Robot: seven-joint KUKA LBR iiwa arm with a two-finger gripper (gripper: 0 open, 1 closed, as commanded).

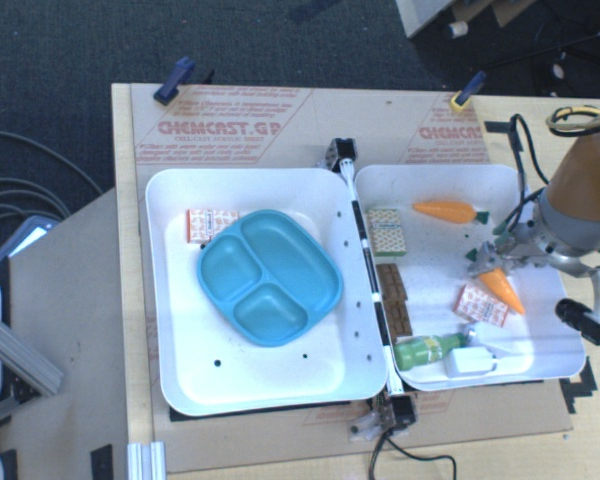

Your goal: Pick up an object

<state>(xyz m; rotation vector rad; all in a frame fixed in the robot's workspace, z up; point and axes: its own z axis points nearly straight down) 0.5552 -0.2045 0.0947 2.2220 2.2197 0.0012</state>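
Observation:
My gripper hangs low over the right side of the right bin, at the end of the grey and orange arm. Just below it lies a small orange carrot, its upper end right at the gripper; whether they touch is unclear. A second carrot lies near the bin's far wall. A red-and-white packet sits beside the lower carrot. Near the front wall lie a green bottle and a white block.
A green-patterned packet and a brown bar lie along the right bin's left wall. The left bin holds a blue divided plate and a small red-and-white packet. Black cables run behind the arm.

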